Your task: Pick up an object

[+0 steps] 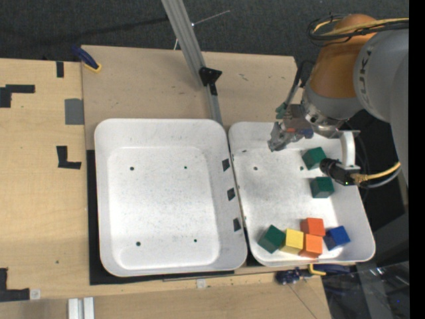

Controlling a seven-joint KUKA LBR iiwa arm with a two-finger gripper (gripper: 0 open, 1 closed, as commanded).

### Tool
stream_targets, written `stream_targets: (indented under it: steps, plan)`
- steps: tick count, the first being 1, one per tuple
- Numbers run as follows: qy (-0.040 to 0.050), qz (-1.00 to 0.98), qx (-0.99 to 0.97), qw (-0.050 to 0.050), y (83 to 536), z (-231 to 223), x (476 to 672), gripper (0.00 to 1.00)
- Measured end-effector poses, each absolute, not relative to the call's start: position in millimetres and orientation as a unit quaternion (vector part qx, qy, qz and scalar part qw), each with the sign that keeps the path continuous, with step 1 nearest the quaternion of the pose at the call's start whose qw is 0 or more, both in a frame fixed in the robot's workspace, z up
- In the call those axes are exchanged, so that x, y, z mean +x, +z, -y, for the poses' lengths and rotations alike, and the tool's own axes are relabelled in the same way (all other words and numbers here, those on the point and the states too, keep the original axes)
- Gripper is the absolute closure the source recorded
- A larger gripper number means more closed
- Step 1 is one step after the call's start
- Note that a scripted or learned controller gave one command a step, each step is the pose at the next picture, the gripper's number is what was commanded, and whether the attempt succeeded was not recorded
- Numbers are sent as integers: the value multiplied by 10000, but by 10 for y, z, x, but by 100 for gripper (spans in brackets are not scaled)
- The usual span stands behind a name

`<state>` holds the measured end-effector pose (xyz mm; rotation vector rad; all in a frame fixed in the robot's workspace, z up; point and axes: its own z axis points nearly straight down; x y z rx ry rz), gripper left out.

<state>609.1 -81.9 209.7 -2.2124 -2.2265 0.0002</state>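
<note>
While blocks (300, 238) cluster in the right bin's (265, 185) near corner, convenient for picking, pincer (279, 140) hovers at its far end; finger spread indiscernible.

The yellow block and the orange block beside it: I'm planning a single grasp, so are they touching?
Touching. The camera view shows the yellow block pressed against the orange block, no bin floor between them.

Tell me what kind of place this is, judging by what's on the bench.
Most likely a robotics lab test bench. A grey arm with an orange band reaches in over two shallow white bins set side by side, and the right bin holds small coloured blocks, apparently for grasping practice.
</note>
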Motion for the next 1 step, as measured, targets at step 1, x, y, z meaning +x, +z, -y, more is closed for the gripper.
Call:
stream_targets:
  steps: [1]
  plan:
    - [-2,7095,-7047,13,2253,330,5886,100]
